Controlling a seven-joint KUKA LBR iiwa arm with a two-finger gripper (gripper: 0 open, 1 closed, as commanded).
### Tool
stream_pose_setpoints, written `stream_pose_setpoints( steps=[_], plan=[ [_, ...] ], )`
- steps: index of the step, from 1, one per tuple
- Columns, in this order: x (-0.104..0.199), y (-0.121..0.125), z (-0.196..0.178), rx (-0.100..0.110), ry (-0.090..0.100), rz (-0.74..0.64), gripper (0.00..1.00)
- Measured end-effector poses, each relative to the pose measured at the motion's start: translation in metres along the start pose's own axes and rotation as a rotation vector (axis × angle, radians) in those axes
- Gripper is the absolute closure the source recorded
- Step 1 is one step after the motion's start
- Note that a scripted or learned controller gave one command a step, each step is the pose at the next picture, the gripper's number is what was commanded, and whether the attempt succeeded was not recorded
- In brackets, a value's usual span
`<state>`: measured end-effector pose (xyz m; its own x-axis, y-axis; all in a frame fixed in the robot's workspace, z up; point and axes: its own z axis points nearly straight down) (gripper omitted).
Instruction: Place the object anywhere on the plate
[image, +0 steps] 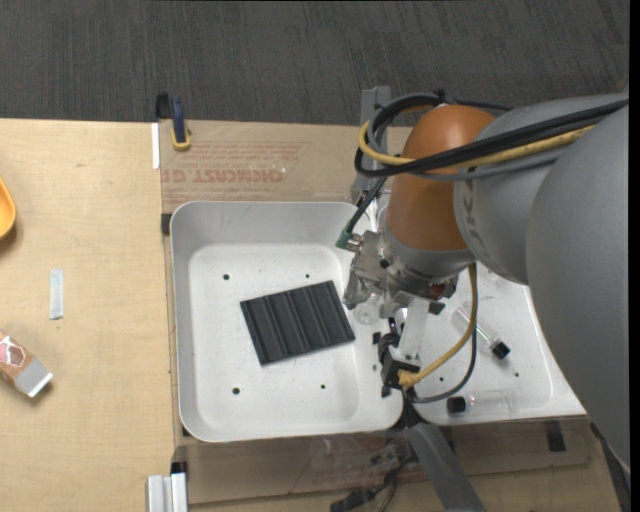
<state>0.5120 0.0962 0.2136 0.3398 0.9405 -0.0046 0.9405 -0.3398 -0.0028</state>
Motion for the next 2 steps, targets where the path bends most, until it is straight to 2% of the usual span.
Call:
stream_pose_setpoints(
  steps=[1, 2],
  plan=[
    [0.0248, -0.0468, 0.0158, 0.003, -0.001, 0.135, 1.00],
    [0.0247, -0.0466, 0.0158, 0.003, -0.001, 0.136, 0.00]
  ],
)
